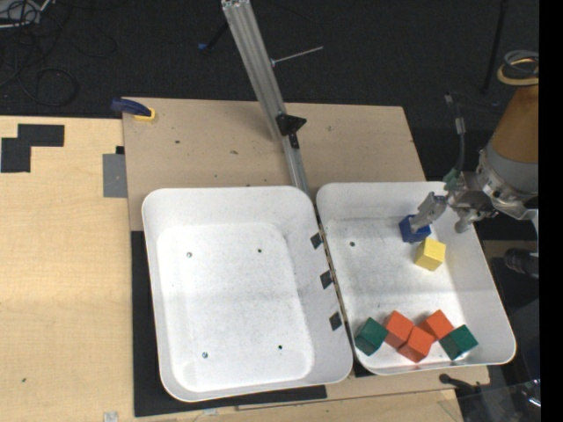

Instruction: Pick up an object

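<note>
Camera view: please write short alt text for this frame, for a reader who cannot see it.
The gripper hangs over the right bin, beside a blue block with a yellow block just below it. Three orange blocks and two green blocks cluster at that bin's near edge, next to the left bin.

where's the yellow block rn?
In the camera view, the yellow block lies in the right bin, upper right area, just below and right of the blue block, near the gripper.
</note>
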`<state>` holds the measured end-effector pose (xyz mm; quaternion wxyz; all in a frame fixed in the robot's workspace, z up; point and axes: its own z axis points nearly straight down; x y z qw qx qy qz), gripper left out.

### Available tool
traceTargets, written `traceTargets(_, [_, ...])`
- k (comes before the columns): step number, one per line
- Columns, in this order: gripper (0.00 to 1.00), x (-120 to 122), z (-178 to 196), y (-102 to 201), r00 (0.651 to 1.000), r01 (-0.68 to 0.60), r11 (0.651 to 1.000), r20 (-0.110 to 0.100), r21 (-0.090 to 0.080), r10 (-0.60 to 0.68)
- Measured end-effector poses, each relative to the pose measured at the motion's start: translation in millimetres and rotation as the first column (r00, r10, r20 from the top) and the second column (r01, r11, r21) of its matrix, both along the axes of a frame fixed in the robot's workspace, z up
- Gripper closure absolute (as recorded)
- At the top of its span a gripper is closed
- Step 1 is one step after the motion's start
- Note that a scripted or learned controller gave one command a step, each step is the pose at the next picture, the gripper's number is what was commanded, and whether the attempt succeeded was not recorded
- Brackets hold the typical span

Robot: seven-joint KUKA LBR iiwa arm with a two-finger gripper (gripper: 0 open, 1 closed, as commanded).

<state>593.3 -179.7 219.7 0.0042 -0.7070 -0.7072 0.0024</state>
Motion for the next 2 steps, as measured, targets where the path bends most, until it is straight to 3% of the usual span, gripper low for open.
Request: traceTargets(2, [0.00,7.0,-92.4,-13.5,1.000,0.002,1.000,0.008,-0.003,-0.002])
